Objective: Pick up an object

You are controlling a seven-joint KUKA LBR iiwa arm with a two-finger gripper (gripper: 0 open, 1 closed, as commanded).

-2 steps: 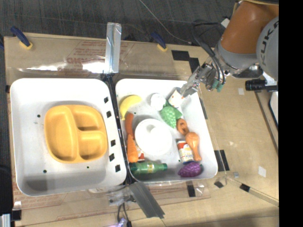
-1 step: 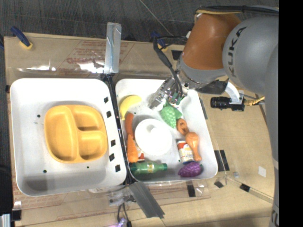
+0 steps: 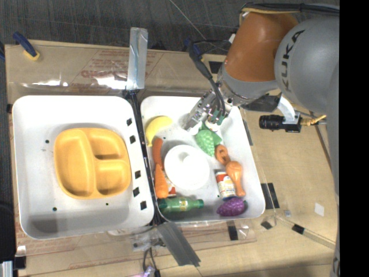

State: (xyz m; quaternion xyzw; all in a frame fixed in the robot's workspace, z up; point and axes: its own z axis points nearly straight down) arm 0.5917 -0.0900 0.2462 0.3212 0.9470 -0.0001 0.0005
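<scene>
My gripper (image 3: pixel 206 116) hangs over the back of the right bin (image 3: pixel 245 140), its fingers spread with nothing between them. Just below it lies a green toy vegetable (image 3: pixel 206 141). Also in this bin are a yellow lemon (image 3: pixel 157 126), a carrot (image 3: pixel 158 152), a white round lid (image 3: pixel 185 167), an orange drumstick (image 3: pixel 234 175), a small jar with a red label (image 3: pixel 225 184), a green bottle (image 3: pixel 181 204) and purple grapes (image 3: pixel 232 207).
The left bin (image 3: pixel 34 154) holds a yellow divided tray (image 3: pixel 94 161). A black divider runs between the bins. The grey and orange arm (image 3: pixel 271 45) reaches in from the upper right. Brown bench surface lies around the bins.
</scene>
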